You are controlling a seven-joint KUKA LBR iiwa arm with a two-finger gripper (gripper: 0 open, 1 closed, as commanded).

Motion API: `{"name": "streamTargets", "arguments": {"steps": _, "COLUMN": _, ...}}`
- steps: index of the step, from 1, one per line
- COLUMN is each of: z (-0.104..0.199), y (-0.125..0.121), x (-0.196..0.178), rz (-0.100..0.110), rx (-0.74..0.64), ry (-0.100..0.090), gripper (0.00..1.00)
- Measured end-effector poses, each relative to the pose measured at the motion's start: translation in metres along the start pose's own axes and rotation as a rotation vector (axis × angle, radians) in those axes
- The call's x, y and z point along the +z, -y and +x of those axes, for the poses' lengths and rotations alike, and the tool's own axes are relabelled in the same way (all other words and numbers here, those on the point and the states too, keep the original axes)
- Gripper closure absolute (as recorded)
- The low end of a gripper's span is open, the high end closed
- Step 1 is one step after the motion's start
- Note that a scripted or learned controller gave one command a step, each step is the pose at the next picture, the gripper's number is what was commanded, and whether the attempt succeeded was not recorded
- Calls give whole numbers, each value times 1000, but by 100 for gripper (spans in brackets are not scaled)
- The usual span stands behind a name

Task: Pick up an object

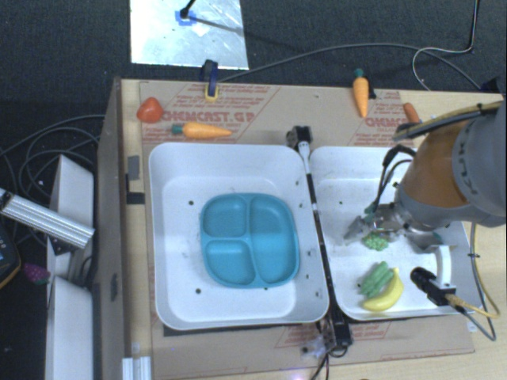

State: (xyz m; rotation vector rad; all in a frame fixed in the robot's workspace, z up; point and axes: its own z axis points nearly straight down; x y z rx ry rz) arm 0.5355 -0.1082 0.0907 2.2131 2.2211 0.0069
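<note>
Nearest the camera, in the right bin (342, 212), a banana (386, 295) and a green pea pod (377, 277) lie together by the near edge, well placed for a later try. Just beyond them a small green leafy toy (375, 241) sits mid-bin, and the gripper (371, 226) hangs right over it, touching or nearly so; whether it stands open or closed cannot be told, so no hold can be claimed. That toy looks to be the intended target. The left bin (182, 165) carries a blue divided plate (249, 238) at its middle. Along the far edge of the bench lie two carrots (200, 131) (361, 93) and a tomato (150, 110).
</note>
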Motion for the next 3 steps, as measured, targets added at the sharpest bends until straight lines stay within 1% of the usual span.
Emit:
{"name": "streamTargets", "arguments": {"steps": 1, "z": -38, "y": -43, "x": 6, "rz": 3, "rx": 0, "ry": 0, "gripper": 0}}
{"name": "streamTargets", "arguments": {"steps": 2, "z": -8, "y": -92, "x": 6, "rz": 4, "rx": -2, "ry": -1, "gripper": 0}}
{"name": "streamTargets", "arguments": {"steps": 3, "z": -9, "y": -92, "x": -5, "rz": 2, "rx": -5, "ry": 1, "gripper": 100}}
